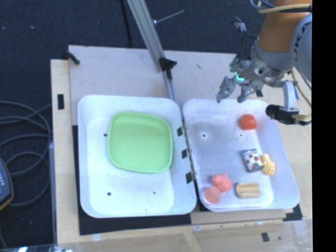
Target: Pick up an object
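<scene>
My gripper [234, 94] hangs over the far edge of the right bin [220, 135], its two fingers spread apart with nothing between them. An orange-red ball [248, 122] lies a short way in front and to the right of it. Further toward the near side lie a red-and-white patterned block [252, 160], a yellow corn-like piece [268, 165], a pink lumpy piece [222, 182], a flat pink-red disc [212, 195] and a tan bun-shaped piece [247, 190].
The left bin [94, 140] holds a green square plate [140, 142]. A slanted metal pole [149, 30] rises behind the bins and meets the bench near their shared edge. Cables [21, 135] lie off the bench at left.
</scene>
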Action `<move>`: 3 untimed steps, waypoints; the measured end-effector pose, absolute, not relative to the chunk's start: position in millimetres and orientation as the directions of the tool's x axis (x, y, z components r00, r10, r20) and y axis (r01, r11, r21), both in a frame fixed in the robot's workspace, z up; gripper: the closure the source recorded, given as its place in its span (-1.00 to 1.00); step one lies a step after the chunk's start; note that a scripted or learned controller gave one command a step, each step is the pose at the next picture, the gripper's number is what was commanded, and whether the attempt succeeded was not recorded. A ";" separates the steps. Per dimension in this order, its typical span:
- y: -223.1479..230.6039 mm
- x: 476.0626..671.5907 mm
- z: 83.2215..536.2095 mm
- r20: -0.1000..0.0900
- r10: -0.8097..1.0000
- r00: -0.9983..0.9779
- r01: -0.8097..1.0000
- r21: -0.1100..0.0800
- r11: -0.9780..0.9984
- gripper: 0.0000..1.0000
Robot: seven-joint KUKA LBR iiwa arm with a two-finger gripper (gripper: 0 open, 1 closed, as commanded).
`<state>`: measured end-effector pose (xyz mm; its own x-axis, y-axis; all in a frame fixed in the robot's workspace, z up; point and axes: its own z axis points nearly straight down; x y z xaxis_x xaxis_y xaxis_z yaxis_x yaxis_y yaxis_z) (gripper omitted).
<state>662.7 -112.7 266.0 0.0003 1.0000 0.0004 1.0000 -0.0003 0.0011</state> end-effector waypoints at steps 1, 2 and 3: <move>-112.7 662.7 266.0 0.000 1.000 0.000 1.000 0.001 0.000 -1.00; -119.3 660.5 204.9 0.000 1.000 0.001 1.000 -0.005 -0.001 -1.00; -111.8 657.1 158.0 -0.001 1.000 0.001 1.000 -0.003 -0.001 -1.00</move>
<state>657.1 -111.8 158.0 0.0006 1.0000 -0.0006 1.0000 -0.0006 -0.0032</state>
